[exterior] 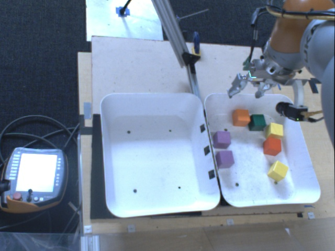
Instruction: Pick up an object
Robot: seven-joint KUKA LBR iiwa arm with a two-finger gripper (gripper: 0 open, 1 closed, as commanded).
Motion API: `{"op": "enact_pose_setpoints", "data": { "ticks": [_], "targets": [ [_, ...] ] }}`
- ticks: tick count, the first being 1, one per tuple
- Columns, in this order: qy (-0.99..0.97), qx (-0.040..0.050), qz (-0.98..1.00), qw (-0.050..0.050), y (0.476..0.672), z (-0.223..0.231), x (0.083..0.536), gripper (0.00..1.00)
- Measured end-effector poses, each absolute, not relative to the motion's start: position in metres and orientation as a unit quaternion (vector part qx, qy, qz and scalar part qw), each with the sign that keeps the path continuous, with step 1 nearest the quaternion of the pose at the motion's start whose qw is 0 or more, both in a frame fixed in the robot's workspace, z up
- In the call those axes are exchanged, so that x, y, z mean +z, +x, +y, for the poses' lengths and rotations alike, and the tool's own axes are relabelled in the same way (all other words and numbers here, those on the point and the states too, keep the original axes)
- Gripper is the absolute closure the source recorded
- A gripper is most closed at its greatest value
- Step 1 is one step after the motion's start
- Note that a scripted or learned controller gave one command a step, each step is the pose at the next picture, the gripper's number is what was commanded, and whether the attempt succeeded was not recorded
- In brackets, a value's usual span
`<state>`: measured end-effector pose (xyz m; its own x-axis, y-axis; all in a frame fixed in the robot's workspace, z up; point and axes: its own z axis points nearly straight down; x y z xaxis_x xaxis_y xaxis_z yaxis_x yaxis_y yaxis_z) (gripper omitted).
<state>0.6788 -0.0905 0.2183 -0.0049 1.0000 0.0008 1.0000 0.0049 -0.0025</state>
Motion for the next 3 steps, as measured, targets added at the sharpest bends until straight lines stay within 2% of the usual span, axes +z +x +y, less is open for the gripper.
{"op": "enact_pose_setpoints", "data": {
  "ticks": [1, 2, 3],
  "targets": [
    [-0.705, -0.0004, -0.709, -0.001, 0.680, -0.091, 0.221, 0.00],
    [-0.706, 0.0007, -0.708, 0.000, 0.675, -0.090, 0.179, 0.00],
    [-0.706, 0.0010, -0.708, 0.001, 0.680, -0.098, 0.132, 0.00]
  ]
}}
